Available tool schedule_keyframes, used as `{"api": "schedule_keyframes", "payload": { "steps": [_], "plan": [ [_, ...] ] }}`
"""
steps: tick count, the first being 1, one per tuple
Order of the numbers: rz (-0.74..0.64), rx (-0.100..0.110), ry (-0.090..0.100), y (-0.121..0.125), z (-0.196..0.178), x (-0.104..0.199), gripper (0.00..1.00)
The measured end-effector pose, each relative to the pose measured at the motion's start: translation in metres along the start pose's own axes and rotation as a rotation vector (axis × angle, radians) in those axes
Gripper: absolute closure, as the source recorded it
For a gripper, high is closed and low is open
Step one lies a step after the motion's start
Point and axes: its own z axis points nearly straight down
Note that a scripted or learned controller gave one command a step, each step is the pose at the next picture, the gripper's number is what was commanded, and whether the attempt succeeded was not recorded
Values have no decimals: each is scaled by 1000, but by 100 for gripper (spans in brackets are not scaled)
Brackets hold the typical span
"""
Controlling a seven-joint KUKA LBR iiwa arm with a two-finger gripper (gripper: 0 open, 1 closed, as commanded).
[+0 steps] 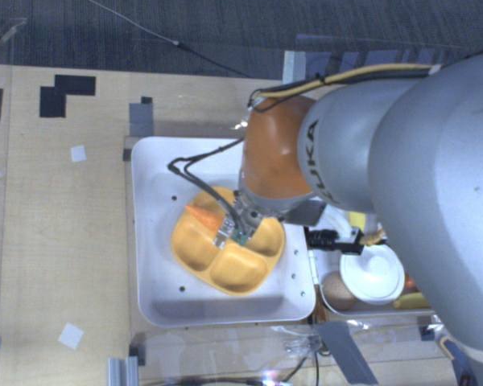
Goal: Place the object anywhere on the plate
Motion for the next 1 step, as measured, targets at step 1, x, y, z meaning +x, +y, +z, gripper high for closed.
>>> {"api": "schedule_keyframes", "payload": {
  "steps": [1],
  "plan": [
    [12,-5,-3,87,-83,-12,100]
  ]
}}
